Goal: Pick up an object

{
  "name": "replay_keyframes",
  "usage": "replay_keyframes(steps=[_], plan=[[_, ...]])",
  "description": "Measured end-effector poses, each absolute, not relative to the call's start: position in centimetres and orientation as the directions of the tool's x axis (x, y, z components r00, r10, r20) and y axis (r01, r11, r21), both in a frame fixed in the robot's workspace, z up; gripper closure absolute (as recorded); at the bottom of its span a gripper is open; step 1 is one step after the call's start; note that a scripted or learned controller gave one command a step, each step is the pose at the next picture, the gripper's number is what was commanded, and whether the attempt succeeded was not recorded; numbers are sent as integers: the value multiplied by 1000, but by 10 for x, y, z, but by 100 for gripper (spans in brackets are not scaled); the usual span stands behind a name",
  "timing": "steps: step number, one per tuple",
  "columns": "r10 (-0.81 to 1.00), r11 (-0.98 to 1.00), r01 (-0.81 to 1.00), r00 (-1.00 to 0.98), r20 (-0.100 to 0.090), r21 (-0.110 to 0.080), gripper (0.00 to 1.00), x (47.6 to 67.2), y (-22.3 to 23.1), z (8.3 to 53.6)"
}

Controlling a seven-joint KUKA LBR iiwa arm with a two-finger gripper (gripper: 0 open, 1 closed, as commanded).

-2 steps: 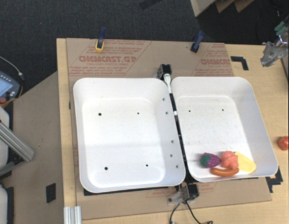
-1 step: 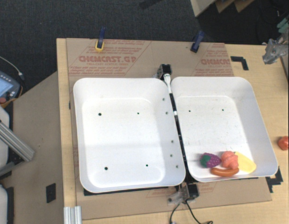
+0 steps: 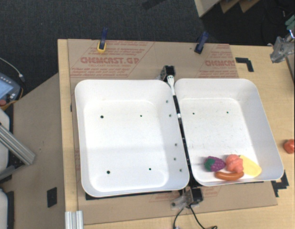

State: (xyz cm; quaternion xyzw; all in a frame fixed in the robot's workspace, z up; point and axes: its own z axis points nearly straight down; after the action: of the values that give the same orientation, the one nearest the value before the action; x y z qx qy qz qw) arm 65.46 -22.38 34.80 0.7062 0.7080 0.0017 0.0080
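Gleaming plastic toy food (image 3: pixel 231 166) — knobbly, curved

Red print on the brown cardboard sheet (image 3: pixel 152 56) covering the worktop read "CHEMCAST G.P" beyond the left bin (image 3: pixel 85 128). A second, partly cut-off red print lay beyond the right bin (image 3: pixel 261 109), too blurred to read.

One camera hangs above the counter (image 3: pixel 71 194) and looks down at a slant, so the far edge sits at the top of the view and the near edge at the bottom. It stands back enough to take in both white bins whole: the left bin (image 3: pixel 85 128) and the right bin (image 3: pixel 261 123) side by side, with dark floor (image 3: pixel 52 8) beyond the far edge. The brown board (image 3: pixel 152 56) under the bins narrows toward the top, which shows the tilt.
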Motion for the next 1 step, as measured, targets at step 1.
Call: replay_keyframes(steps=[1], plan=[[1000,4,1000,-3,-12,18,100,655,-224,359]])
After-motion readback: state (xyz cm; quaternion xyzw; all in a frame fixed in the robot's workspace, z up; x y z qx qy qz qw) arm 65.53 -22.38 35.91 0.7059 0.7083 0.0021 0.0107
